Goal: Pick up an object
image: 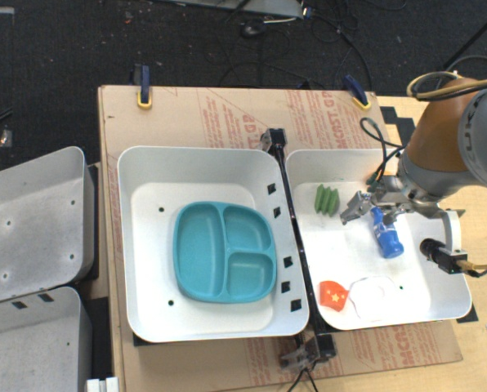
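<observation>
My gripper (380, 206) hangs over the right bin (440, 305), below the arm's orange band. It looks open, one grey finger (354, 211) pointing down-left. A blue bottle-like object (387, 238) lies on the bin floor. Its upper end sits right under the gripper and the rest sticks out toward the front. I cannot tell whether the fingers touch it. To the gripper's left lies a green ribbed object (327, 199). A red-orange object (333, 296) and a pale, see-through object (373, 294) rest near the bin's front wall.
A teal divided plate (225, 252) lies in the left bin (137, 219). A black divider (286, 219) runs between the bins. A black fitting (440, 254) on the arm sits over the right bin's right side. Cables trail above the bench.
</observation>
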Available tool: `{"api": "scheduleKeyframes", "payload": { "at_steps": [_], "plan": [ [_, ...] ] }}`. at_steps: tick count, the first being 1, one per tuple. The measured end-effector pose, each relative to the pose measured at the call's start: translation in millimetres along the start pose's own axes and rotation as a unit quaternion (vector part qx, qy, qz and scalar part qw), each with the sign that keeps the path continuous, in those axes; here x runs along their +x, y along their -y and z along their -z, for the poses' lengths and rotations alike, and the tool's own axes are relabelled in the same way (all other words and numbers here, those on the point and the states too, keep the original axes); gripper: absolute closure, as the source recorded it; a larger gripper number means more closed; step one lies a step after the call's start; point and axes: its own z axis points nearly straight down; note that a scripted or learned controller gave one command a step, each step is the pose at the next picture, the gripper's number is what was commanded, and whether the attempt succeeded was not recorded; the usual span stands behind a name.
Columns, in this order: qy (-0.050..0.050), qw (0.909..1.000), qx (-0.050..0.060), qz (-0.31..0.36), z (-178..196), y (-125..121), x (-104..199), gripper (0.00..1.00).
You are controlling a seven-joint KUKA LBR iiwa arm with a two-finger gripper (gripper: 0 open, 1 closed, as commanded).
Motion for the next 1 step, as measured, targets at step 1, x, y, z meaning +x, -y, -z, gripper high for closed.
{"api": "scheduleKeyframes", "payload": {
  "at_steps": [1],
  "plan": [
    [0.0, 1.0, -0.001, 0.0, -37.1, 0.1, 0.7, 0.0]
  ]
}}
